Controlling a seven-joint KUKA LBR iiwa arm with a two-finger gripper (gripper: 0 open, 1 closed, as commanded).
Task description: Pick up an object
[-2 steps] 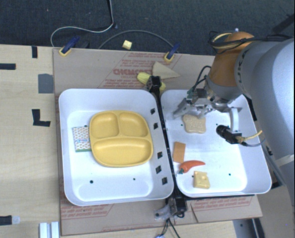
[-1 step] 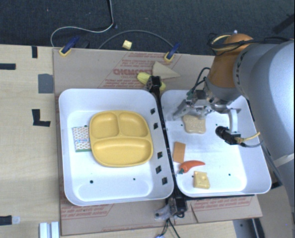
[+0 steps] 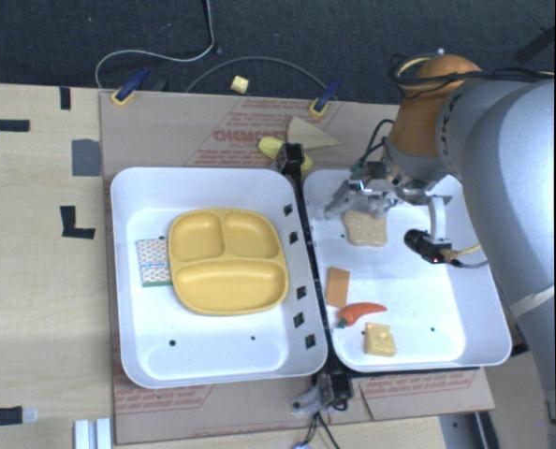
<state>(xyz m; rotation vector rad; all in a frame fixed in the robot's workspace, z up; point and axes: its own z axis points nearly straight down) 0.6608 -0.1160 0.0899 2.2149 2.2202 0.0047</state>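
1. The arm (image 3: 503,185) reaches in from the right, and the gripper (image 3: 364,197) sits low over the far part of the right bin (image 3: 484,335).
2. The gripper is directly above the far edge of a tan bread slice (image 3: 366,229). How far the pincer is open cannot be told, and nothing is seen held in it.
3. The bread slice lies flat on the bin floor and is the likeliest target. Nearer in the same bin lie an orange block (image 3: 338,286), a red-orange carrot (image 3: 360,313) and a yellow cheese wedge (image 3: 380,340), each apart from the others.
4. The left bin (image 3: 138,344) holds a yellow divided plate (image 3: 229,260) with a small patterned card (image 3: 153,261) touching its left edge.
5. Risk: the bread lies flat and low, so a closing grip may slide over it and come up bare.
6. Risk: the gripper sits over the bread's far edge, so an off-centre grip could let it tilt and drop.
7. Risk: the bin's far wall is close, and a descent there could strike it.
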